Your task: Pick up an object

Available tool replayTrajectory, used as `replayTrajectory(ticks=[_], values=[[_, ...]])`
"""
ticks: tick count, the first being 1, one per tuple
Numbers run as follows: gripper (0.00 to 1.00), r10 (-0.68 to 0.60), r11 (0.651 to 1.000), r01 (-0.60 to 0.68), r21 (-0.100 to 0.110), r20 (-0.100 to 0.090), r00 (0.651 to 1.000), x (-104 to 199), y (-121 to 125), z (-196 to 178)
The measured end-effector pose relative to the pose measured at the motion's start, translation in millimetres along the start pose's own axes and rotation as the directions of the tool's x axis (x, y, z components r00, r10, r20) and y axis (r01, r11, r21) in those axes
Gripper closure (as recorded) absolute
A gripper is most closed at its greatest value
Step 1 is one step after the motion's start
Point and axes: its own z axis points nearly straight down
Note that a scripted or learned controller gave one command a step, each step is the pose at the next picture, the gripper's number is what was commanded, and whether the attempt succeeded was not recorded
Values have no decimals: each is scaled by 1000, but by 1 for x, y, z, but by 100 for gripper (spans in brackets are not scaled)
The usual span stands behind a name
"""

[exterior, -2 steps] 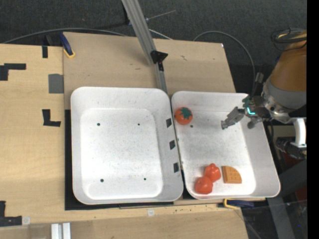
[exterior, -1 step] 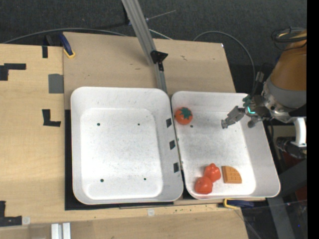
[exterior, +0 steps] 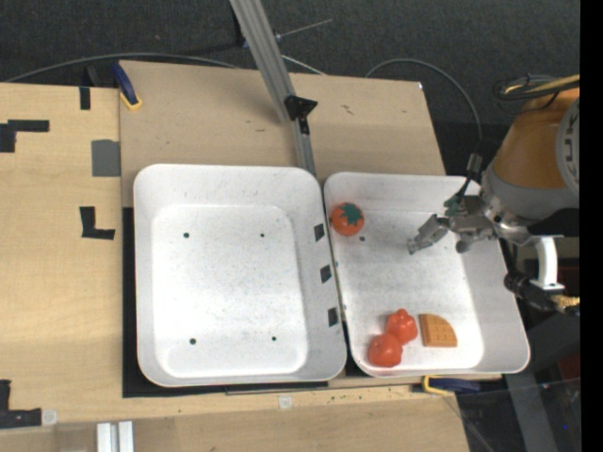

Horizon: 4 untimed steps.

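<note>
From my one camera above the bench I see the two white bins side by side. The left bin (exterior: pixel 226 271) has nothing in it that I can pick out, so my candidates are all in the right bin (exterior: pixel 490 281). A small round orange piece with a green top (exterior: pixel 347 218) sits in that bin's far left corner, close to the wall. At the near edge lie two red rounded pieces touching each other (exterior: pixel 392 338), and just to their right a tan wedge-shaped piece (exterior: pixel 437 330).

My gripper (exterior: pixel 443 234) hangs over the right-hand middle of the right bin, reaching in from the right under the arm's orange band (exterior: pixel 532 153). One grey finger (exterior: pixel 424 234) sticks out toward the left; I see a second near it, with a gap between them and nothing in that gap, so I read the gripper as spread and carrying nothing.

I judge the pick as not yet done: no piece is lifted, and the gripper is well apart from all of them. Choosing a target, descending and closing are all left.

On orientation: the red pair's long axis runs from near left to far right. The tan wedge lies flat, its straight edge to the left and its curved side to the right. The orange piece is round, with no clear axis.
</note>
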Motion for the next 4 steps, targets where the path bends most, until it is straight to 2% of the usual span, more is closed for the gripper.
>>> replayTrajectory(ticks=[1, 2, 3, 4], values=[[0, -1, 1000, 1, 3, -2, 1000, 9, -2, 61], [0, -1, 1000, 1, -5, 1, 1000, 10, -1, 84], [100, -2, 1000, 2, -4, 0, 1000, 10, -1, 74], [100, -1, 1000, 1, -9, 1, 1000, 13, -10, 19]])
